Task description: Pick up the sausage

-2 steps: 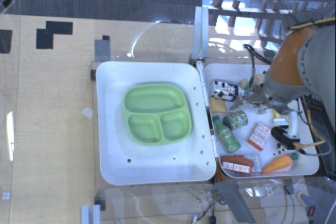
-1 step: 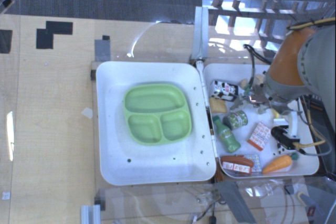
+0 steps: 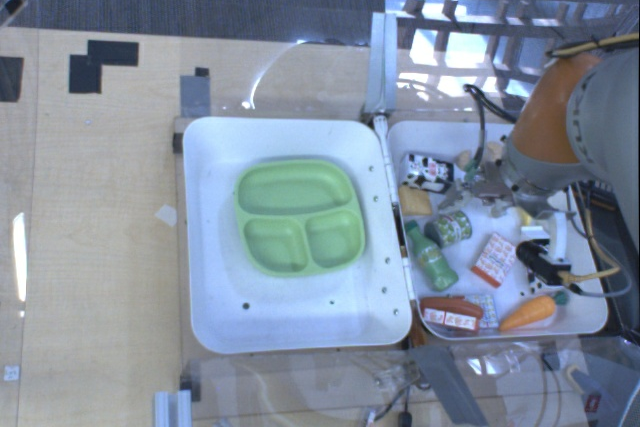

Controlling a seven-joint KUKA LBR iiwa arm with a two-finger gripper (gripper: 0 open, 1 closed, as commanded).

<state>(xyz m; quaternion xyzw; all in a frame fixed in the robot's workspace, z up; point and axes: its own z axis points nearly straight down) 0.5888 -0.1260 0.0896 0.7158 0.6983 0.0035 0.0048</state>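
**Pale wood worktop (image 3: 100,215), two white bins, one arm at the right**

Seen from the camera above, grey carpet runs along the far side of the worktop. The left bin (image 3: 210,245) holds one green plate (image 3: 298,215) with three compartments. The right bin (image 3: 585,310) is crowded. I count one sausage (image 3: 450,306), one carrot (image 3: 528,313), one green bottle (image 3: 432,260), one green can (image 3: 453,227), one cow-patterned carton (image 3: 428,173) and one red-and-white box (image 3: 493,260).

The arm's pincer (image 3: 485,183) hangs over the far half of the right bin, just beside the can. Whether it is spread or pressed together I cannot tell. The sausage lies along that bin's near edge, toward its left corner. It is well apart from the pincer, with the can and bottle between them.
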